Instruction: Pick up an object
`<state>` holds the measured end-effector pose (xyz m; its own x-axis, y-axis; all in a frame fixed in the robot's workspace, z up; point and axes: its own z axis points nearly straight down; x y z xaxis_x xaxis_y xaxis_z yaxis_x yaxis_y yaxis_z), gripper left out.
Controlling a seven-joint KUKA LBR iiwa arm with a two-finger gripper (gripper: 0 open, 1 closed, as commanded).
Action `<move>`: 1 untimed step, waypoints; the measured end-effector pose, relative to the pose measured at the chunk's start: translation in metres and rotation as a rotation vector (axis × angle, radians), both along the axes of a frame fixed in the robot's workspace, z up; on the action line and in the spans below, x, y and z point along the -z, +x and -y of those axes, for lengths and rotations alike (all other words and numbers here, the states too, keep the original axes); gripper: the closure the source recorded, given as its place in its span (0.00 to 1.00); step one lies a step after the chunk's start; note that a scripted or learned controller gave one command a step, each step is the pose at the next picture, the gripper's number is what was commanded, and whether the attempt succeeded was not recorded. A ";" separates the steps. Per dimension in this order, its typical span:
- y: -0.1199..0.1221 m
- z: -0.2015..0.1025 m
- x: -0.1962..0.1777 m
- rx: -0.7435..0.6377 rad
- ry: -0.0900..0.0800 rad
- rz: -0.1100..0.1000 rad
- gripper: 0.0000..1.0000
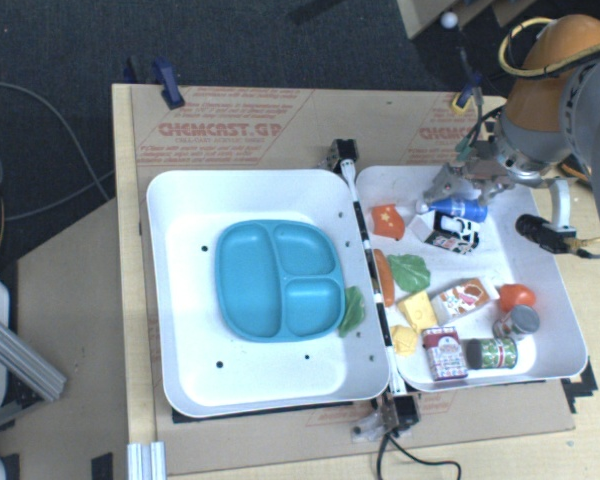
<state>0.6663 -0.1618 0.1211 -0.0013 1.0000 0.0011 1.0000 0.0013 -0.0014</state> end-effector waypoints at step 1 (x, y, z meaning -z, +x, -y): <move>-0.056 -0.001 0.021 0.002 -0.004 0.020 0.00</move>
